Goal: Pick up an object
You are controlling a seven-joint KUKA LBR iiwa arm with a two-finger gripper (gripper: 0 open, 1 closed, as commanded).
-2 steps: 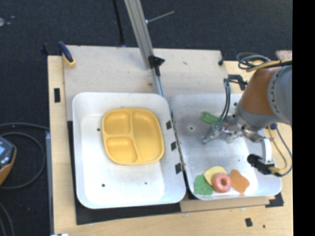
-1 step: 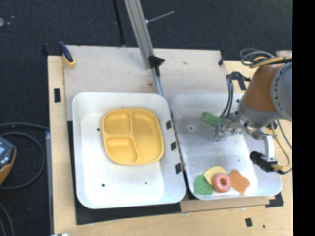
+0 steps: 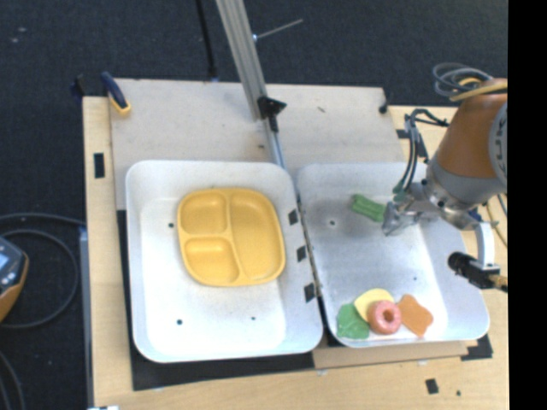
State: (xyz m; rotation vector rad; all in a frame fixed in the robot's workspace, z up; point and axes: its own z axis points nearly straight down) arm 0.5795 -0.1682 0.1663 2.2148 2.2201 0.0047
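Camera view, looking down at a slant on the pale wooden worktop (image 3: pixel 188 114): at centre left, a yellow plastic three-compartment tray (image 3: pixel 231 235) lies in the left shallow white bin (image 3: pixel 154 314). Right of centre, in the right shallow white bin (image 3: pixel 359 254), a small green oblong plastic piece (image 3: pixel 367 207) lies in the upper part, and the arm's hand (image 3: pixel 395 219) sits right beside its right end, seemingly touching it. Whether the fingers are parted or closed cannot be told, and no grasp is evident. At lower right, a cluster of toy foods rests against the bin's near rim: a green piece (image 3: pixel 349 322), a yellow round piece (image 3: pixel 373 301), a pink ring doughnut (image 3: pixel 385 317) and an orange piece (image 3: pixel 416 314). A sound pick would likely mean centring over the green oblong piece, straddling its narrow width, then lifting straight.
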